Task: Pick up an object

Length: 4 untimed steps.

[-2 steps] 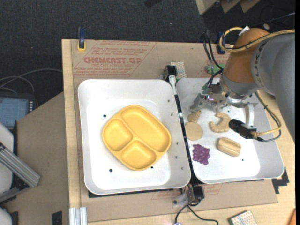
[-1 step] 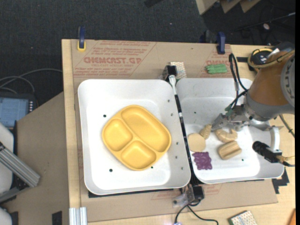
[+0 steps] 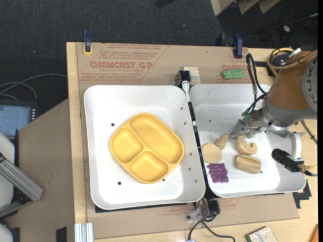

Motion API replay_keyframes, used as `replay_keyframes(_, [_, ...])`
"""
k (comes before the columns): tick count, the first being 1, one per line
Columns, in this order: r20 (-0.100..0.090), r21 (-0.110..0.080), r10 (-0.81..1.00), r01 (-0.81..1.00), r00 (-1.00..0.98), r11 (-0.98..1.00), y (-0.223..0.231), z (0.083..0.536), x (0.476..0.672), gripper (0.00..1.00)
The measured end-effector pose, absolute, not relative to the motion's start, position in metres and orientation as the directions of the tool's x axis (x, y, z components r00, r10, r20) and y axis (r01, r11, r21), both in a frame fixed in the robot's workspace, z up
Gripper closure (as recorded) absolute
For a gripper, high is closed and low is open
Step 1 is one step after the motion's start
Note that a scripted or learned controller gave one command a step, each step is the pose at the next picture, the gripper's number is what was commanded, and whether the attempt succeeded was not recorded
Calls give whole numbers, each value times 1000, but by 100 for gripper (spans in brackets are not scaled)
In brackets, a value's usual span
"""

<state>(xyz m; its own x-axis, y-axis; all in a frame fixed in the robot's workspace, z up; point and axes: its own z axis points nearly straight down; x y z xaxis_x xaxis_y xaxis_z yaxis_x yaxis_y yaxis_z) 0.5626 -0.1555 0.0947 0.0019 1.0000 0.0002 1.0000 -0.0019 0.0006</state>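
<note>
Purple is the nearest colour in the right bin (image 3: 287, 183): a small bunch of grapes (image 3: 218, 172) lies at its near left corner. Just beyond it sits a pale tan rounded piece (image 3: 212, 153), and to the right a tan bread-like block (image 3: 248, 164). Behind that lies a curled beige piece (image 3: 246, 146), and a small tan cone-like bit (image 3: 221, 141) is beside it.

The pincer (image 3: 244, 129) hangs low over the curled beige piece and the cone-like bit, at the far side of this cluster; whether it is spread or pressed together I cannot tell, and nothing visibly sits in it. This looks like the approach step, before any lift. The next move probably calls for settling on one piece without nudging its close neighbours.

In the left bin (image 3: 96, 150) rests a yellow divided plate (image 3: 146, 147).
</note>
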Motion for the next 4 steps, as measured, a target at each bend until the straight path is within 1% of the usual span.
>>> replay_keyframes(1, [0,2,1000,1000,-3,3,-64,187,554,100])
replay_keyframes(2, [-3,7,1000,1000,1,-1,-117,242,589,100])
replay_keyframes(3, [0,-3,1000,1000,1,-1,-127,226,588,100])
replay_keyframes(4, [-3,4,1000,1000,1,-1,-150,226,598,100])
